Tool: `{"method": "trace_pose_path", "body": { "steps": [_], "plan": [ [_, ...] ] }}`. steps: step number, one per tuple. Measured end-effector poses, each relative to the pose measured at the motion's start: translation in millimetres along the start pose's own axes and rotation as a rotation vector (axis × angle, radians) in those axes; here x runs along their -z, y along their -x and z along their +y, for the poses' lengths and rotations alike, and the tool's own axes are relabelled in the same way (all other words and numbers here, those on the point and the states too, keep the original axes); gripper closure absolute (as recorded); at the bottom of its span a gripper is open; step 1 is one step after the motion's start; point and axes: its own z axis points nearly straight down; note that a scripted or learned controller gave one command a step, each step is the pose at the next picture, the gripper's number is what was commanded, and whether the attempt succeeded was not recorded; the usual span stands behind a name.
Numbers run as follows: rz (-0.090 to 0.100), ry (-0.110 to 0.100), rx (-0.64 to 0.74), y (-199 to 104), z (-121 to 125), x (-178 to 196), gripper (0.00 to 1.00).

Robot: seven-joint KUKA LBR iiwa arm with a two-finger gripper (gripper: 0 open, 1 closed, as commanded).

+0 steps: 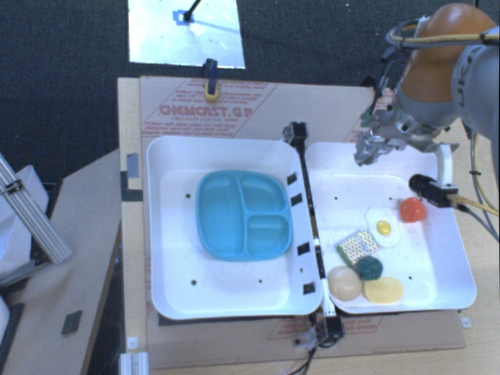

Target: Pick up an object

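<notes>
The approach step of a pick is judged to be in hand. The pincer (367, 153) is seen above the far edge of the right bin (461, 276), near its back left corner, with nothing visibly held; how far it is parted cannot be told, as it is small and blurred.

The candidate objects are clustered in the near half of the same bin, well apart from the pincer: a red ball-like piece (412, 209), a toy fried egg (383, 227), a checkered yellow block (358, 246), a dark green ball (369, 269), a beige round piece (344, 283) and a yellow piece (383, 290) (the last four lie touching or just beside one another). The next move is judged to call for travel toward the near side and a descent onto one object, the red piece being the most isolated.

A blue divided tray (242, 216) is carried in the left bin (168, 209). The bins rest on a cardboard-covered surface (234, 104); dark carpet (62, 53) lies beyond.
</notes>
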Motion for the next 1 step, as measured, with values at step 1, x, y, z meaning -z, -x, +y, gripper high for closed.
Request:
{"method": "trace_pose_path", "body": {
  "steps": [1],
  "plan": [
    [0.000,0.000,0.000,-54.6,-21.6,-0.4,1.00]
  ]
}}
